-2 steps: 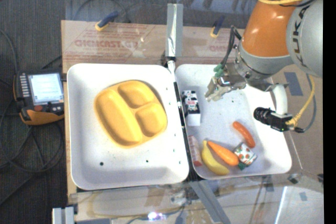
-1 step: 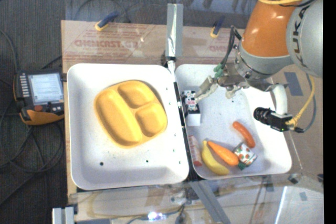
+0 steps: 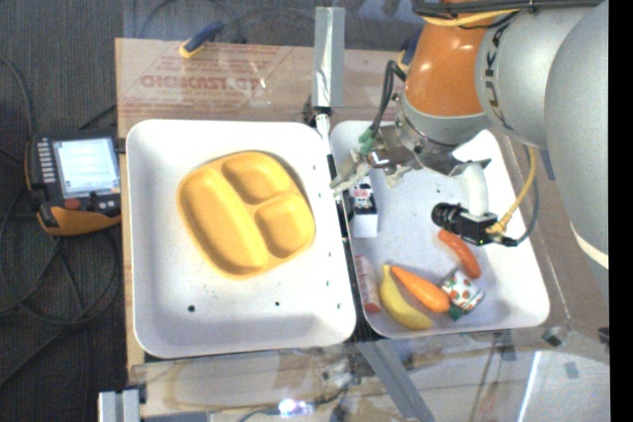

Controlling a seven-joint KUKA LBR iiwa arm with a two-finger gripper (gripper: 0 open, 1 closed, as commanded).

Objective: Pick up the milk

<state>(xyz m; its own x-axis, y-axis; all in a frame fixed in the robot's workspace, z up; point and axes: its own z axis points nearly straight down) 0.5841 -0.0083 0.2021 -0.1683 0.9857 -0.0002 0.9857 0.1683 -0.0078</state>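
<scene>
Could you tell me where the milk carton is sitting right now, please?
In the camera view, the milk carton stands in the right bin, against its left wall, just below the gripper and above the banana.

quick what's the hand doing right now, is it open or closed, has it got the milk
Hand: cannot be told whether it is open or closed; it sits over the milk carton at the right bin's left wall, with no grasp visible.

Item one: we log faint red stencilled lettering on the brown board [image 3: 213,79] lying behind the left bin; it is too washed out for us to spell. Item two: we note a lit screen on the handheld pendant [image 3: 74,168] left of the bench, its contents too small to read. We find nothing else legible.
</scene>
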